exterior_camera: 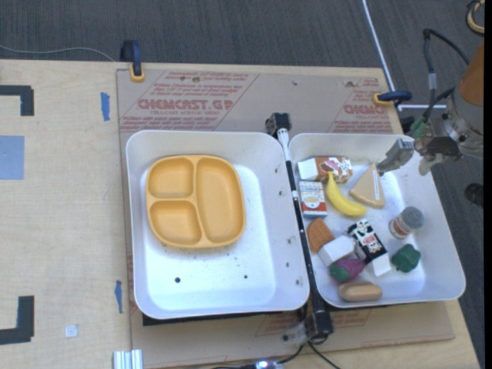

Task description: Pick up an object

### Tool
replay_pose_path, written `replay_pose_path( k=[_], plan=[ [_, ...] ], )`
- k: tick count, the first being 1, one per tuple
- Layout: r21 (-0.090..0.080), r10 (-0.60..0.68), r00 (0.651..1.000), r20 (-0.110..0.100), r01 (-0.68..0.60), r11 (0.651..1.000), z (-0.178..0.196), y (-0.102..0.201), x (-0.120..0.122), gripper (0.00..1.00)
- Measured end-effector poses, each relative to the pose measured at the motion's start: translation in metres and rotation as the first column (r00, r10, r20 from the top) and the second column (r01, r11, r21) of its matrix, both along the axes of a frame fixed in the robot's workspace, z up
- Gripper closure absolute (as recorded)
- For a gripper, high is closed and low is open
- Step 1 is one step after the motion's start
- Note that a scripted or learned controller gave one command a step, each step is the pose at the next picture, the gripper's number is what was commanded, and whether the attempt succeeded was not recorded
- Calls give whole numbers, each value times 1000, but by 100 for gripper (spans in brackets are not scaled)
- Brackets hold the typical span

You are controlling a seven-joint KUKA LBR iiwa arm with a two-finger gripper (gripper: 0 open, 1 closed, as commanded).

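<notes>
Gripper [407, 156] hangs over the far right corner of the right bin [444, 241], and whether it is apart or together I cannot tell. Nearest thing is the cheese wedge [370, 188] — it lies just toward the bin's middle from the gripper, beside the banana [341, 196], whose long axis runs far-to-near.

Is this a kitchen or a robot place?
Probably a robot lab, not a kitchen. A robot's pincer hangs over a white bin of toy food like a banana, and a clamp holds the board to a workbench.
</notes>
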State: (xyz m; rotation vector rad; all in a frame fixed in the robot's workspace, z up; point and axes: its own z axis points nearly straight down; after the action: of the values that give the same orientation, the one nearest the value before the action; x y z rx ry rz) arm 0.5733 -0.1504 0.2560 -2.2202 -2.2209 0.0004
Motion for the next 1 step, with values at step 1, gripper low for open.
replay_pose_path(
  k=[1],
  plan=[
    [-1, 0, 1000, 3, 0, 1000, -139, 21, 12, 0]
  ],
)
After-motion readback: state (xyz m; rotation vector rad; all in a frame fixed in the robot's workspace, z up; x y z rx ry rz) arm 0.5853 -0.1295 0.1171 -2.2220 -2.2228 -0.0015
